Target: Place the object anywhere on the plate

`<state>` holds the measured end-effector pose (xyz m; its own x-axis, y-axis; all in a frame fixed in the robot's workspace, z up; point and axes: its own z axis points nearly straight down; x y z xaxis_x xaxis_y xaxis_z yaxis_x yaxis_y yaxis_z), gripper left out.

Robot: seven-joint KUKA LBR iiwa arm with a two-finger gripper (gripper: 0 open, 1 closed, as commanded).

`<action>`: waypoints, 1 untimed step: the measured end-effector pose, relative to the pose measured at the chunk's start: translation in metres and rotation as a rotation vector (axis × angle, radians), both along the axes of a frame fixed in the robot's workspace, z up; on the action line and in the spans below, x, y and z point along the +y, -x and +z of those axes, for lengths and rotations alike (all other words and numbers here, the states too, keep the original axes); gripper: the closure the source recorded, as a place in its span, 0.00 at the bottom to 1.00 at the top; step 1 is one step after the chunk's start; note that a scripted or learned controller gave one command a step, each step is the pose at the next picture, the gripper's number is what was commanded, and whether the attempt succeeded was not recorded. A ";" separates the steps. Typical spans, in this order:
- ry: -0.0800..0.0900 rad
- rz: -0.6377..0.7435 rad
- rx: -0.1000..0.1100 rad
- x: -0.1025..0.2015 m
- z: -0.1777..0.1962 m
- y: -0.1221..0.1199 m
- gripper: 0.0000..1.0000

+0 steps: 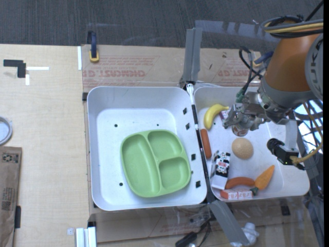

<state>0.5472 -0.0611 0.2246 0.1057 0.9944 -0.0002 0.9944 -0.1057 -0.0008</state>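
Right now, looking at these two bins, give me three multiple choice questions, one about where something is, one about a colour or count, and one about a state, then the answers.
1. Where is the green plate?
A. In the left bin
B. In the right bin
C. On the wooden bench outside both bins

2. How many compartments does the plate have?
A. Two
B. Three
C. Five

3. What lies on the plate?
A. The banana
B. The carrot
C. Nothing yet

Answers:
1. A, the plate sits on the left bin's floor.
2. B, raised ridges split it into one long section and two smaller ones.
3. C, all its sections show bare green, while the banana and carrot lie in the right bin, where the end effector hovers.
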 end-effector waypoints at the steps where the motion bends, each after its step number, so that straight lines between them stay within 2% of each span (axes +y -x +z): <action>1: 0.001 0.008 0.004 0.085 -0.024 -0.013 1.00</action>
